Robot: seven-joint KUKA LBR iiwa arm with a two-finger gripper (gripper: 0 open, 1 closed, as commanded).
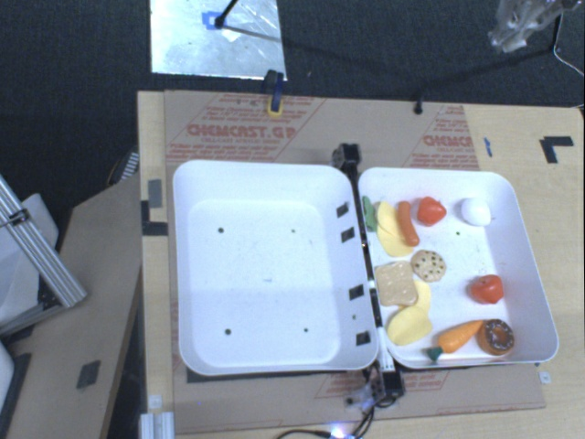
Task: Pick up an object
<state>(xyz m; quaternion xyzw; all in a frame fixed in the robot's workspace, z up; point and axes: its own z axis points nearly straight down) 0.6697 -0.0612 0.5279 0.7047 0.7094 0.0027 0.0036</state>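
Camera view, gripper blurred top right, finger state unclear, board printed "CHEMCAST GP".

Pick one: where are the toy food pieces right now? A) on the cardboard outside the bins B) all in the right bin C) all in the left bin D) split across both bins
B: the carrot, the donut, the cookie, the bread slice and the white egg all lie inside the right bin; the left bin shows just its white floor.
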